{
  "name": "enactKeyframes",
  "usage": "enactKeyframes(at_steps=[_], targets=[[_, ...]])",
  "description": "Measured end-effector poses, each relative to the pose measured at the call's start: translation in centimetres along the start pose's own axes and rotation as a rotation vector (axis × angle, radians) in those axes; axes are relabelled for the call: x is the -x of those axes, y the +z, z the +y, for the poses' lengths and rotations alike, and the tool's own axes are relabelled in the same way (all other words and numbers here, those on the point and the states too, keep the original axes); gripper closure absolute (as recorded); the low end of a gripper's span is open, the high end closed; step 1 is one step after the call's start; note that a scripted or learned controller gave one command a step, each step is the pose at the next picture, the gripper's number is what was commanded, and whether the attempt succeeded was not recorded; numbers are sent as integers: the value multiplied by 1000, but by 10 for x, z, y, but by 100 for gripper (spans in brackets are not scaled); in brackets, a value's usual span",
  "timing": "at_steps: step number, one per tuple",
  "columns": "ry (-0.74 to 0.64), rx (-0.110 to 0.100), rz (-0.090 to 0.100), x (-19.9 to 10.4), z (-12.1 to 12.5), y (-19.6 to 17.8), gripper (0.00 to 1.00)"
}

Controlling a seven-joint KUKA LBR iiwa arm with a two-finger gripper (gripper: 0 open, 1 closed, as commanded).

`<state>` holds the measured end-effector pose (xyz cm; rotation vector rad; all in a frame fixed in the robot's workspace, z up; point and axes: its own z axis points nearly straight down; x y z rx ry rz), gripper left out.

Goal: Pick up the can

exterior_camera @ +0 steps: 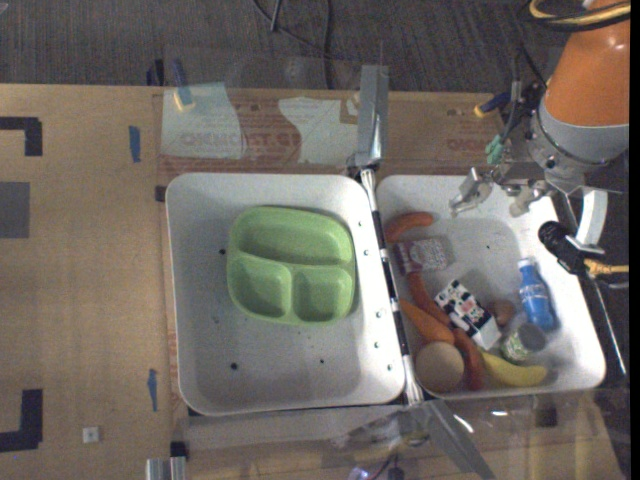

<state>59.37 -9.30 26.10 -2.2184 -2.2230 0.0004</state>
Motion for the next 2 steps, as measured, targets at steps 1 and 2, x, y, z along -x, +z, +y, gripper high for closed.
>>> enactKeyframes(at_steps=[1, 2], targets=[[23, 2, -2, 23, 69, 163, 0], [-17, 5, -1, -37, 74, 19, 0]])
